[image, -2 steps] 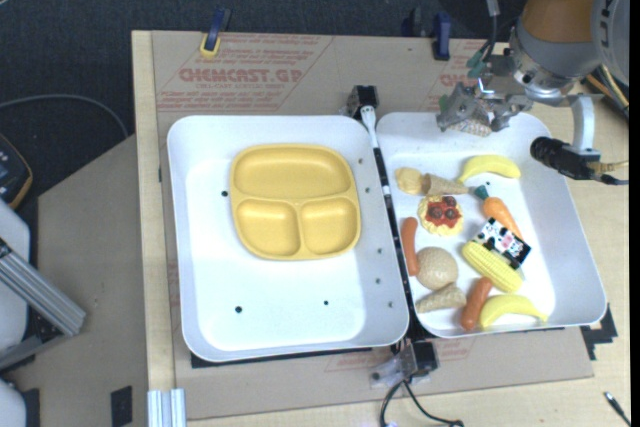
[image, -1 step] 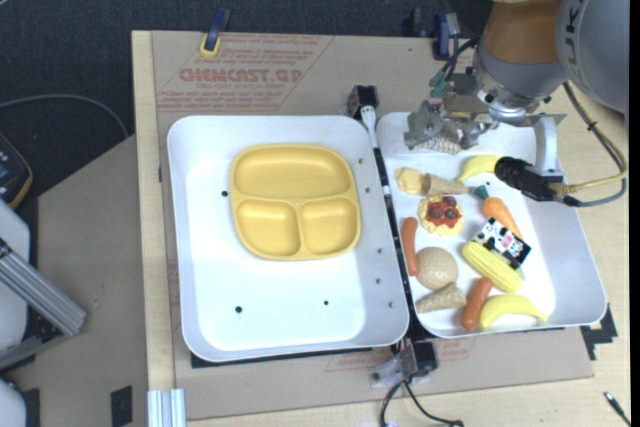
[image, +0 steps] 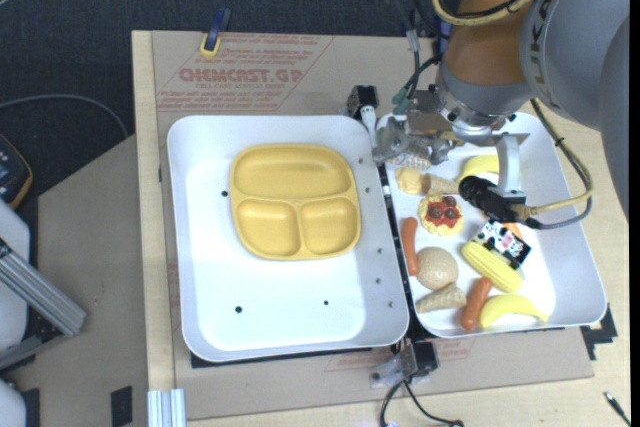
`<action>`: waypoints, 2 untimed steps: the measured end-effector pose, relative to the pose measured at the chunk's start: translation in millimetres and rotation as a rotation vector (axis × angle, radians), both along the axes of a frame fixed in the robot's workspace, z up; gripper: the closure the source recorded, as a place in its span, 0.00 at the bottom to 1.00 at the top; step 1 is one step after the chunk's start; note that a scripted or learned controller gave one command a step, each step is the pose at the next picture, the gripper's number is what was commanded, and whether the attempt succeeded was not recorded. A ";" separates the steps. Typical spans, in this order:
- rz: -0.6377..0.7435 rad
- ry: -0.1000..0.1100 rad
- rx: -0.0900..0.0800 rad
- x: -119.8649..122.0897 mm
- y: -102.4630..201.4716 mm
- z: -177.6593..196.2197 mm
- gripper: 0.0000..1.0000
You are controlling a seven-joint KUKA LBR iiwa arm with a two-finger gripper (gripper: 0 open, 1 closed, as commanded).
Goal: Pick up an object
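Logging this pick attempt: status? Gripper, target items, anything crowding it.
Gripper low at right bin's top-left corner, finger state unclear. Toy food clustered there: carrot, banana, corn. Yellow divided tray alone in left bin.

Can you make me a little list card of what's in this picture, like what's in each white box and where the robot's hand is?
left bin: shallow white bin holding a yellow plastic tray with three compartments
right bin: shallow white bin with toy food piled in it
toy food: orange carrot, small tart with red berries, yellow corn cob, yellow banana, tan round bun
gripper: at the right bin's upper left corner, above the food
held: cannot tell
bench: brown board under both bins
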State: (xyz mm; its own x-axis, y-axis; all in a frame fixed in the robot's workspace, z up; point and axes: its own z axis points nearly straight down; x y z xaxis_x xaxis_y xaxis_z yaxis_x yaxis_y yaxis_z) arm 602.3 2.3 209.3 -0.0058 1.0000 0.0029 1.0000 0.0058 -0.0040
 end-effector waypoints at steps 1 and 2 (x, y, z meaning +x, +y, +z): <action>-0.001 0.000 -0.001 -29.9 42.9 24.7 1.00; -0.006 0.000 -0.003 -31.8 43.5 4.4 1.00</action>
